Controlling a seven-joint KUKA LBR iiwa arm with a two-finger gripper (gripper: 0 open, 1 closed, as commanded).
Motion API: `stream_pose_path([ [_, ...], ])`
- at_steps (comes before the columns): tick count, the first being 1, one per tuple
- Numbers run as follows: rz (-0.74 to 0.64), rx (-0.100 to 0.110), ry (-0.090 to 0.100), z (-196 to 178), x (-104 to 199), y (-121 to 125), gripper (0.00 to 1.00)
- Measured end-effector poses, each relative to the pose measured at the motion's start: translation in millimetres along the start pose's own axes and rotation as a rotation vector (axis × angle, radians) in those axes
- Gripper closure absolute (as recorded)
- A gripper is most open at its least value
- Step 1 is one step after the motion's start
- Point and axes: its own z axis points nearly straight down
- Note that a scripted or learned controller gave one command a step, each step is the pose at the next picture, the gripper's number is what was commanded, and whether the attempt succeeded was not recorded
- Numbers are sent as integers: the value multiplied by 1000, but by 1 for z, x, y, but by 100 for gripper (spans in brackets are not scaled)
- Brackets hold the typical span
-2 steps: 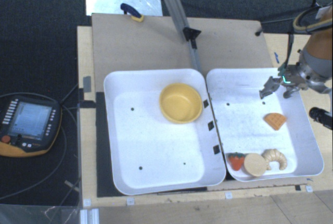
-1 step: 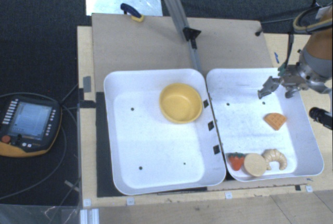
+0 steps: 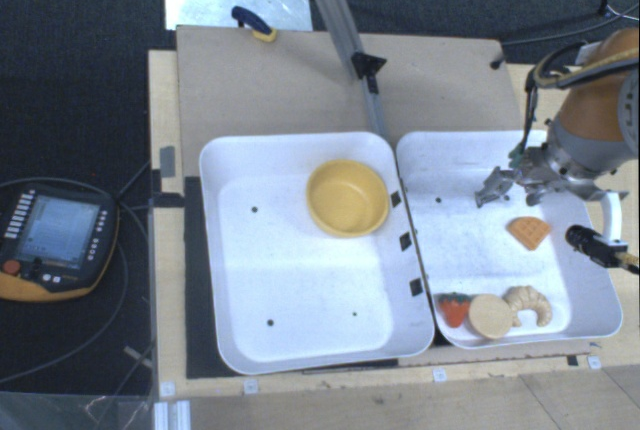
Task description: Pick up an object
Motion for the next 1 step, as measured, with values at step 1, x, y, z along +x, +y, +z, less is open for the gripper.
stream_pose_path([
  [1,1,-1,0,50,0,-1,0],
])
